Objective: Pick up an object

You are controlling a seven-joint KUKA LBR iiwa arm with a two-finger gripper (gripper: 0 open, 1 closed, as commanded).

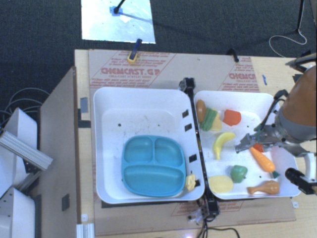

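The right bin (257, 99) holds several toy foods. An orange carrot (263, 160) lies at its right side, with a small red piece (257, 148) at its upper end. A yellow banana (222, 143) lies in the middle. My gripper (249, 144) hangs low over the bin, between the banana and the carrot, just above the carrot's upper end. Nothing is visibly held in it. The arm's orange band (303, 103) sits over the bin's right rim.
Also in the right bin are a green pepper (238, 172), a yellow lump (221, 183), a brown drumstick (264, 187), a red piece (232, 117) and a green piece (209, 118). The left bin (143, 103) holds a blue divided plate (153, 165) and a small yellow toy (190, 182).
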